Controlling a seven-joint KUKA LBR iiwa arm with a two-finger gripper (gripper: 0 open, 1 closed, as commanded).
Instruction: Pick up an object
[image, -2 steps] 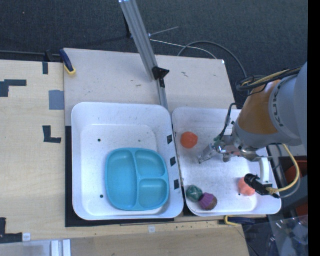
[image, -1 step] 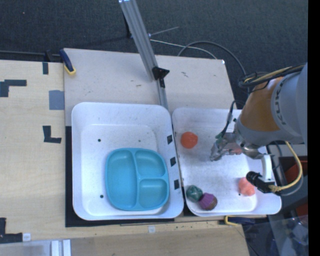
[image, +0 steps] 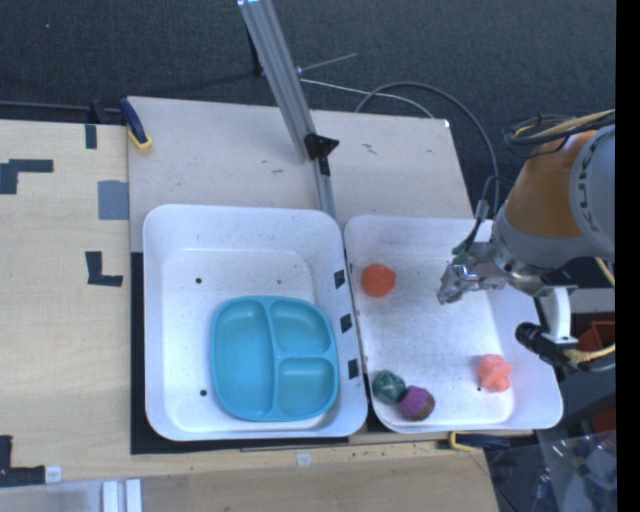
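Here the gripper hung over the right bin, toward its three o'clock edge. Could not tell how its jaws stood; nothing seen between them. Nearest candidate, by my reading: the orange ball, lying at nine o'clock from the gripper, near but apart, roundish with no long axis to align to. A pink lump sat at five o'clock, near the bin's edge. A green piece and a purple piece touched at seven o'clock. The blue tray rested in the left bin.
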